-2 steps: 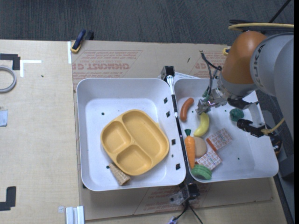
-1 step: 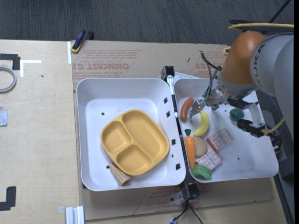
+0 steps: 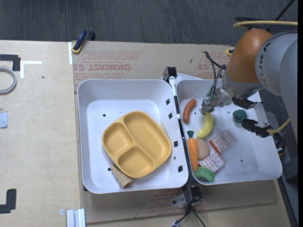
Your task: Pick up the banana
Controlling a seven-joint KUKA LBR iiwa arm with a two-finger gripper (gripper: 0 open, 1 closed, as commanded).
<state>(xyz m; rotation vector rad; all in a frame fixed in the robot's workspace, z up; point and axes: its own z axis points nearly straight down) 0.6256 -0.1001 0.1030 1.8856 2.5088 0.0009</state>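
— Seen where, the banana (image 3: pixel 205 126)?

— In the right bin (image 3: pixel 258 167), toward its left wall and a little nearer the far edge than the near one. Lying flat on the bin floor, curved, upper tip pointing at the far edge.

— And around it?

— Just left, by the far-left corner, a red sausage (image 3: pixel 189 109), set at a slant. Just below, toward the near edge, a carrot (image 3: pixel 192 152) along the left wall, with a pale round piece (image 3: pixel 202 148) touching its right side. Right of those, two red-and-white packets (image 3: pixel 218 150). In the near-left corner, a green ridged piece (image 3: pixel 204 174). Well apart, toward the right wall, a dark green lump (image 3: pixel 240 115).

— Position of the gripper (image 3: pixel 207 106)?

— Low over the far part of the right bin, directly beyond the banana's upper tip, very close to it or touching; impossible to say which. Reaching in from the right, under the orange band (image 3: pixel 247 56) of the arm (image 3: pixel 279 63).

— Open or closed? Anything held?

— Cannot tell. Too small and too dark at the tip to make out. Nothing seen lifted off the bin floor.

— Left bin (image 3: pixel 87 141)?

— Holding a yellow divided plate (image 3: pixel 136 144) with three compartments, roughly centred, turned at an angle. Near the near edge, touching the plate's lower rim, a small brown block (image 3: pixel 120 177). Both bins side by side on a cardboard sheet (image 3: pixel 109 63) over the bench (image 3: pixel 38 141).
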